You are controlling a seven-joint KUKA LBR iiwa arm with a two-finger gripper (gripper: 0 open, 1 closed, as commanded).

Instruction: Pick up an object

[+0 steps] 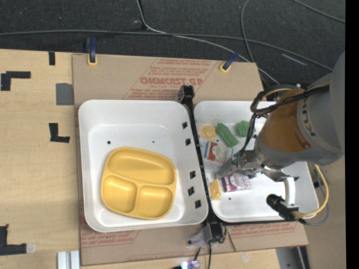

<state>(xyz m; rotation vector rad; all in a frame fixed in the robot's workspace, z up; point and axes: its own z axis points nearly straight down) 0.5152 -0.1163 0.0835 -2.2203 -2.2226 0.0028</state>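
The right bin [247,206] holds several small items. A pale yellow piece [208,131], a long green piece [226,134] and a second green piece [242,128] lie near its far side. A red and white packet [211,150] sits by the left wall, and a small orange-yellow block [215,190] lies near the front left. My gripper [234,166] is down inside this bin, right over the far edge of a pink and white packet [236,182]. The wrist hides the bin's middle and right part.
The left bin [95,116] holds a large yellow divided tray [138,182]. A black divider with clips [192,144] runs between the bins. The arm's grey body with its orange band [286,130] covers the right bin's right side. Cables [291,206] loop near the front right.
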